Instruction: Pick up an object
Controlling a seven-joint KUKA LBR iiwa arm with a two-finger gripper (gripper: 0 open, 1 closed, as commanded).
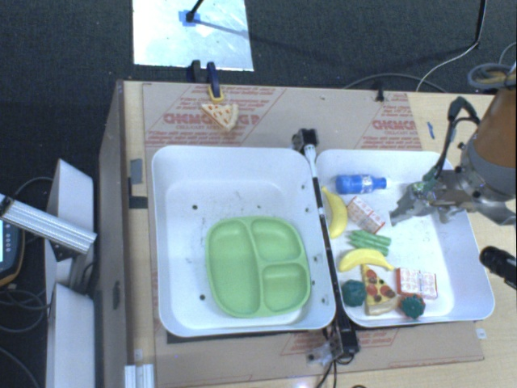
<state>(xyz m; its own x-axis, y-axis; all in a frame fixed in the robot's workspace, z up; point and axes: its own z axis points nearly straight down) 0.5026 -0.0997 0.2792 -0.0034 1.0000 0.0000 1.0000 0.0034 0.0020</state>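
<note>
The right bin (460,249) holds several toy foods. Among them are a blue bottle (359,184), a yellow banana (335,211), a small red-and-white box (366,214) and green beans (369,239). Nearer the front lie a second banana (363,259), a pizza slice (376,288), a dark green lump (352,292), another red-and-white box (417,282) and a small green piece (413,305). My gripper (406,206) hangs over the right bin's middle, just right of the small box and below the bottle, with nothing seen in it.
The left bin (186,192) carries a green divided plate (258,265). A toy pizza wedge (220,114) lies on the cardboard behind the bins. A clamp (306,140) sits at the far end of the wall between the bins. Cables trail at the right.
</note>
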